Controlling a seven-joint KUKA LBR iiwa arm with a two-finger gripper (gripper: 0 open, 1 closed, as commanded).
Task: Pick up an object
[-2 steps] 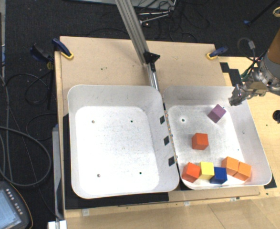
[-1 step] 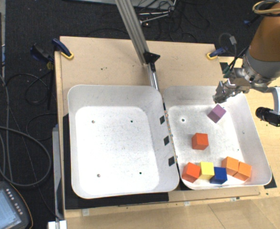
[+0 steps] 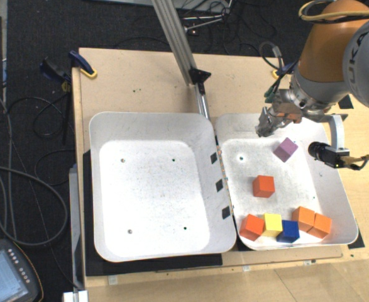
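Note:
The right bin (image 3: 335, 194) holds several blocks. A purple block (image 3: 286, 149) lies near its back. An orange-red block (image 3: 263, 186) sits in the middle. Along the front edge lie an orange block (image 3: 253, 226), a yellow block (image 3: 273, 223), a blue block (image 3: 290, 231) and two more orange blocks (image 3: 313, 221). My gripper (image 3: 267, 125) hangs over the back of the right bin, just up and left of the purple block. I see nothing between its fingers.
The left bin (image 3: 149, 184) stands beside the right one. A metal pole (image 3: 175, 33) slants across the bench top behind the bins. A black camera mount (image 3: 325, 152) juts over the right bin's right rim.

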